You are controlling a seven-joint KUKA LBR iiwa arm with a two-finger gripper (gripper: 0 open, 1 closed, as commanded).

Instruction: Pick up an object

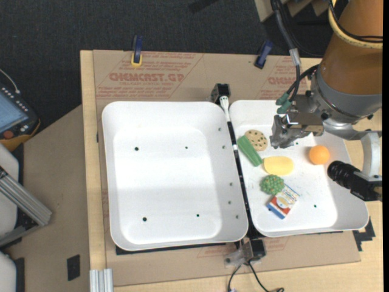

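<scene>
Cookie (258,140), lemon (278,165), orange (318,155), broccoli (272,184) lie in right bin (316,215).

Robotics lab, test-rig setup. My bench (91,163) is a cardboard sheet held by blue clamps (137,50), carrying two white bins (121,120) joined by black clips (220,93). Loose cables (243,278), aluminium framing (21,193) at left, dark carpet floor (61,17).

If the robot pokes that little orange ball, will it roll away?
Probably yes. The orange ball looks round and smooth, so a nudge would likely send it rolling across the flat floor of the right bin until the bin's wall stops it. Its roundness may also let it slip out of the gripper unless it is squeezed across its middle. It looks small, so probably light.
</scene>
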